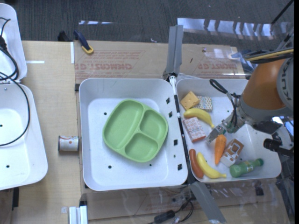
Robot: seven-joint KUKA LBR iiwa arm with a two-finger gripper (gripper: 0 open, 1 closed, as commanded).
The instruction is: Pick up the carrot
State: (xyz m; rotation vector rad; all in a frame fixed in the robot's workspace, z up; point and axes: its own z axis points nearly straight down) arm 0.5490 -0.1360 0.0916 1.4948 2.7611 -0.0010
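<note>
Camera view: in the right bin (275, 164), the gripper (219, 133) hangs with fingers parted just above the top end of the carrot (219, 149), not gripping it. The smooth, tapered orange carrot lies nearly upright in the picture, directly below the gripper, between a glossy red-and-white packet (195, 129) and a small printed carton (232, 151).

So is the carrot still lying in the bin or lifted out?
In the bin. The carrot lies on the right bin's floor, tip toward the camera, beside a banana. The gripper is at its top end.
</note>
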